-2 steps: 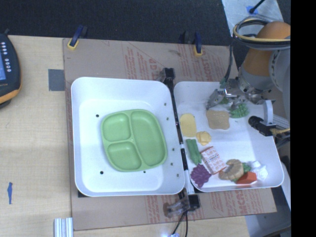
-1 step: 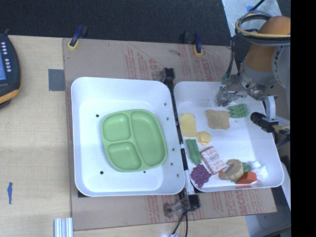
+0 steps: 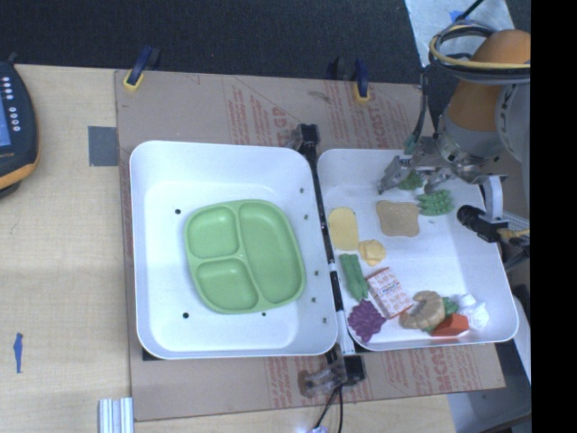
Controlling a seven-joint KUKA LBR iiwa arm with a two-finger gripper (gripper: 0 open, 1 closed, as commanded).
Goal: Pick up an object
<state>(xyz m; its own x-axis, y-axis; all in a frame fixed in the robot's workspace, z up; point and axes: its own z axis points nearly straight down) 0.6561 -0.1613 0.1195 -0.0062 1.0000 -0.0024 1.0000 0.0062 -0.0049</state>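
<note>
My gripper point(image 3: 411, 182) hangs low over the far end of the right bin point(image 3: 469, 260), its fingers spread apart. A green leafy piece point(image 3: 435, 202) lies just below and to the right of it, and a bit of green shows between the fingers. Whether the fingers touch that green bit I cannot tell. A tan bread slice point(image 3: 398, 217) lies just in front of the gripper. Further along are a yellow slab point(image 3: 343, 228), a small yellow chunk point(image 3: 371, 252), a green pod point(image 3: 353, 276), a red and white packet point(image 3: 389, 291) and purple grapes point(image 3: 365, 317).
The left bin point(image 3: 162, 179) holds a green divided plate point(image 3: 243, 255). A brown lump point(image 3: 424, 309), a red piece point(image 3: 449, 326) and a white bit point(image 3: 476, 314) crowd the right bin's near corner. A handheld pendant point(image 3: 13, 124) lies at the bench's left edge.
</note>
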